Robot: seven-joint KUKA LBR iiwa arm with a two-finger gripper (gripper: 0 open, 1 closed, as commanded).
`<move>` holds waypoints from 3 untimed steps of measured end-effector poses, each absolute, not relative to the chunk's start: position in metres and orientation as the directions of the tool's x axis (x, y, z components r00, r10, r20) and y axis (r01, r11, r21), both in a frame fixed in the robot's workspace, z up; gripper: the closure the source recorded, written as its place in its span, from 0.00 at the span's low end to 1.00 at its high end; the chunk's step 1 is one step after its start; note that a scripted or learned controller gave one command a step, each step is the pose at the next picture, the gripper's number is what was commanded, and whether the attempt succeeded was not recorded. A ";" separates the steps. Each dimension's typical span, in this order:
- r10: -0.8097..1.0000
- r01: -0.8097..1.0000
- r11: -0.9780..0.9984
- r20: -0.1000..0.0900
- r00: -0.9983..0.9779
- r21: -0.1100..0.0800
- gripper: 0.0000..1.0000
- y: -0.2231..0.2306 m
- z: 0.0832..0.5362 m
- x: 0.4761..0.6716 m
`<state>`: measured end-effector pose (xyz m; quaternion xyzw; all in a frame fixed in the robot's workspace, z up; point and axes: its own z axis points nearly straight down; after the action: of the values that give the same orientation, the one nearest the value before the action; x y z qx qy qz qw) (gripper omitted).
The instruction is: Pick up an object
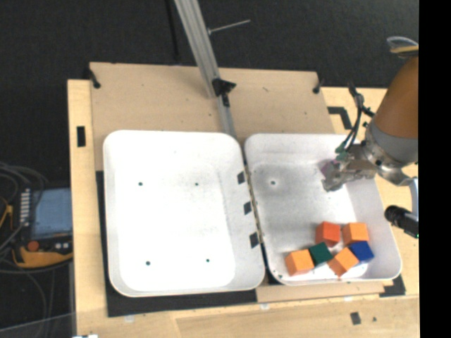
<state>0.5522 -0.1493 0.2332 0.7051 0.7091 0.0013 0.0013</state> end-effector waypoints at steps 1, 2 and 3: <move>1.000 1.000 0.008 0.002 -0.008 0.001 1.00 -0.102 0.236 0.554; 1.000 1.000 0.007 0.000 -0.007 0.000 1.00 -0.051 0.227 0.549; 1.000 1.000 0.010 0.003 -0.010 -0.001 1.00 0.011 0.233 0.543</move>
<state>0.5433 0.0105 0.2332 0.7037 0.7105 0.0009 -0.0014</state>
